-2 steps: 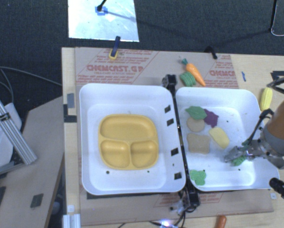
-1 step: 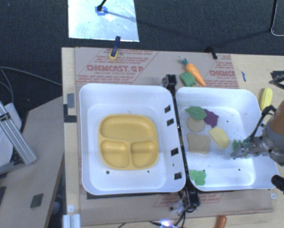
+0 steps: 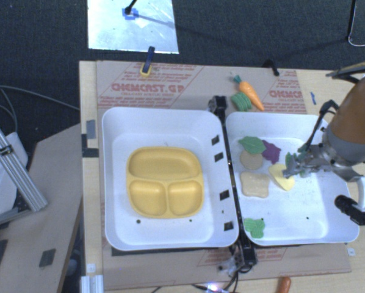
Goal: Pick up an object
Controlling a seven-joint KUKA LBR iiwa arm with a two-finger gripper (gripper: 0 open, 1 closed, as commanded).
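My gripper (image 3: pixel 292 166) reaches in from the right and hangs low in the right bin (image 3: pixel 304 215). Its dark fingertips sit right over a pale yellow piece (image 3: pixel 281 178), touching or nearly touching its upper edge. To the left lie a tan round piece (image 3: pixel 251 160), a green leafy piece (image 3: pixel 252 143), a purple piece (image 3: pixel 271 152) and a cream bread-like slice (image 3: pixel 254 185). A small green piece (image 3: pixel 254 227) rests at the bin's front left corner.
The left bin (image 3: pixel 115 163) holds a yellow divided tray (image 3: pixel 165 181). A toy carrot (image 3: pixel 249 91) with a green piece (image 3: pixel 241 102) lies on the cardboard behind the right bin. The divider (image 3: pixel 228 163) between the bins runs just left of the pieces.
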